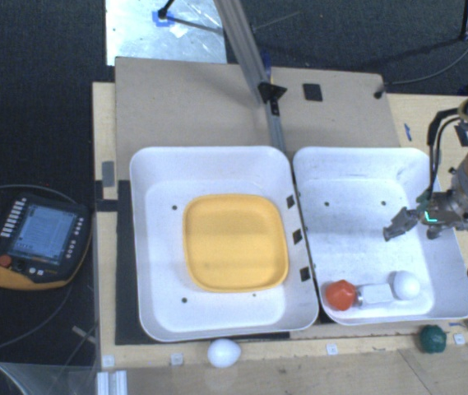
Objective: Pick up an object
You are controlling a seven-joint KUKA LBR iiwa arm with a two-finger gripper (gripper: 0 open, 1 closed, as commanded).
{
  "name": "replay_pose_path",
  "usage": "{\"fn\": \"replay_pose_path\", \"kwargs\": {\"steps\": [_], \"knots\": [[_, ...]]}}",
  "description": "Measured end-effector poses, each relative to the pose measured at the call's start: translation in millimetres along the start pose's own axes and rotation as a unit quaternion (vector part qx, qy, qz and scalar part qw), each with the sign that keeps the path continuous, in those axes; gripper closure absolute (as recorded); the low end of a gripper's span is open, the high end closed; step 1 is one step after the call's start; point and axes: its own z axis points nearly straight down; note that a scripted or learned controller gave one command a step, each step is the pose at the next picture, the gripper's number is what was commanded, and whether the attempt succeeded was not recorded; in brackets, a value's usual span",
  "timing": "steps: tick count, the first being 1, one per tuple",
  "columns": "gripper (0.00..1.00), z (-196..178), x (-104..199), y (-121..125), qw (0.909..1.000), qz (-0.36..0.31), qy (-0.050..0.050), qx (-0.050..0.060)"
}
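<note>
- Teach pendant (32, 241): far left of the frame, on the dark floor, well apart from the bench.
- Left bin (155, 220): white, shallow, left of centre. A yellow square plate (236, 242) lies flat in its middle, with a bare white margin on all four sides.
- White egg-shaped object (224, 352): on the bench just below the left bin's lower rim, outside both bins.
- Grey pole (246, 48): runs at a slant from the top centre down to the seam where the two bins meet.
- Right bin (340, 171): white, shallow, right of centre. Its upper and middle floor is bare.
- Red ball (340, 295): lower-left corner of the right bin, close to the rim, touching a white dumbbell-shaped piece (390, 289) that lies along the lower wall.
- Gripper (410, 223): over the right bin's right part, fingers spread apart with nothing between them. The red ball lies below and to the left of it, well apart; the white piece lies nearer, directly below.
- Green ball (433, 338): on the bench below the right bin's lower-right corner.
</note>
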Motion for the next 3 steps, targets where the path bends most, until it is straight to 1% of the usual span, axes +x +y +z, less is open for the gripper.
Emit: {"fn": "replay_pose_path", "kwargs": {"steps": [1,2,3], "knots": [[0.00,0,0,0,1.0000,0.000,0.000,0.000],[0.00,58,8,-2,1.0000,0.000,0.000,0.002],[0.00,103,8,-3,1.0000,0.000,0.000,0.001]]}}
